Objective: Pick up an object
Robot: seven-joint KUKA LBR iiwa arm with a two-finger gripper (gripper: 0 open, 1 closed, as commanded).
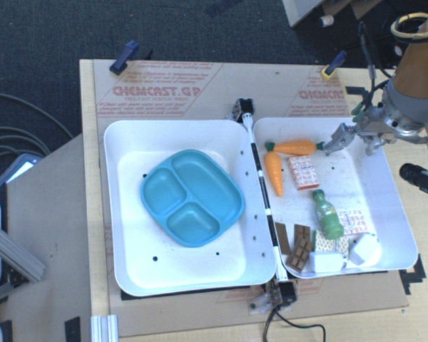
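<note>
Camera view: the gripper (340, 139) hangs over the right bin (385, 191) near its far edge, just beside a carrot (297, 147); whether it is open or closed cannot be told. A blue divided plate (192, 197) lies in the left bin (128, 212)

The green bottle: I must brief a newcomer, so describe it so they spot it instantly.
Look in the right bin. Near its middle lies the green bottle, below the wafer packet. It is the bin's one green thing; the carrots are orange.
</note>
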